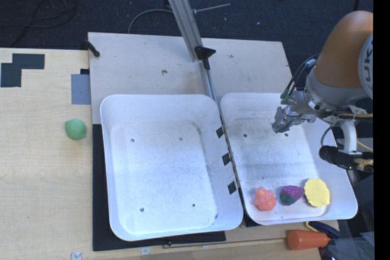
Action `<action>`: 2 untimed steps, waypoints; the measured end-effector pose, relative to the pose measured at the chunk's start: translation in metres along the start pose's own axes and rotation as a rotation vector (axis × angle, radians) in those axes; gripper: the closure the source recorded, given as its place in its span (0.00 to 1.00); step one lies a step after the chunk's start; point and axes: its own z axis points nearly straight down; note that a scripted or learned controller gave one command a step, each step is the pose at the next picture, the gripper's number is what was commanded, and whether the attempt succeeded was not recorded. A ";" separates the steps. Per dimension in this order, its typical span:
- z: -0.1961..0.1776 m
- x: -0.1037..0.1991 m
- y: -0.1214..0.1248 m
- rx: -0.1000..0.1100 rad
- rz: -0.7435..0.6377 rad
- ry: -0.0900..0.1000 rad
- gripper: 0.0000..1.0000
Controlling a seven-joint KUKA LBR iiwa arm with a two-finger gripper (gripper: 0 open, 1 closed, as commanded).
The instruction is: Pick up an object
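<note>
Along the near rim of the right-hand shallow white bin (341,207) lie three small lumps in a row: a pink knobbly one (264,199), a purple-and-green one (291,194) and a flat yellow disc (317,192). All look light and somewhat soft, best pinched across the middle. Up the bin from them hangs the grey arm's gripper (281,125); whether its jaws stand apart cannot be told. Beyond the row the rim crowds close; toward the gripper, the bin floor lies open.

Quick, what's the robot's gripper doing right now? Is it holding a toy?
Gripper: over the right bin, holding nothing that can be seen; open or closed cannot be told.
</note>
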 end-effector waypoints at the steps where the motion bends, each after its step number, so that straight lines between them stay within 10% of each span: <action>1: -0.002 0.043 0.001 0.002 -0.004 0.001 1.00; 2: -0.008 0.104 -0.006 0.002 -0.005 0.002 1.00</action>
